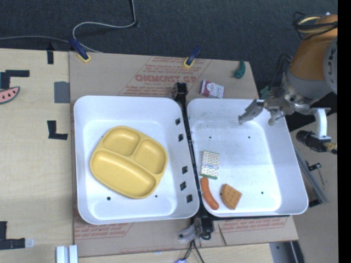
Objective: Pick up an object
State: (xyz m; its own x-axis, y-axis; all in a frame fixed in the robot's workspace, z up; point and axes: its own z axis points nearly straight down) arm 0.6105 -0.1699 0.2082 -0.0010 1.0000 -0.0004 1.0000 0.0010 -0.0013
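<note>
- The gripper (261, 113) hangs with fingers spread and nothing between them over the right bin's (285, 163) far edge.
- Sausage (209, 193), cracker (231, 196) and packet (210, 164) lie near that bin's front-left corner.

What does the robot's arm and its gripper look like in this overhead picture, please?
The grey arm is rounded, with a broad orange band above the wrist and yellow-edged dark cabling near its top. The two-finger gripper has slim grey metal fingers fanning from a pale body.
</note>
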